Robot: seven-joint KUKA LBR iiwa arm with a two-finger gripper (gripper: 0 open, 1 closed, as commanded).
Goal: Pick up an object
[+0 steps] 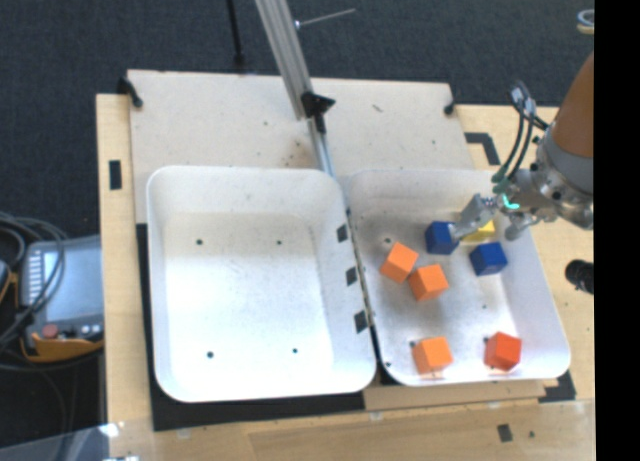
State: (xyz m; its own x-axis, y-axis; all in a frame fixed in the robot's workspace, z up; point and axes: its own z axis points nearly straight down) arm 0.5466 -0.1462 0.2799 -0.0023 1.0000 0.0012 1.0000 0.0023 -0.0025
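Reaching in from the right, the arm (572, 129) has its jaws low over the far part of the right bin (545, 294), so this looks like the approach/descent step of a pick, not yet a lift. The gripper (487, 221) sits between two blue cubes: one (440, 237) just left of it, the other (488, 258) just on its near side. A small yellow piece (483, 232) lies right under the fingertips, touching or nearly so; can't say whether it's actually pinched. Whether the jaws are spread or closed I can't tell, as the fingers blur into the bracket and cables from this angle.

Other candidates, all in the right bin: two orange cubes (399, 262) (430, 281) near its middle, close together, a third orange cube (433, 353) by the near rim, and a red-orange block (503, 351) at the near right corner. The left bin (160, 249) holds no blocks.

Next move, my guess: finish the drop, centre on one item (yellow piece or a blue cube), close, then lift straight up. Crowding is the risk, with neighbours close enough to get nudged.

Hard to see: the arm is cut off at the right, the yellow piece is partly covered, and its shape is unclear.
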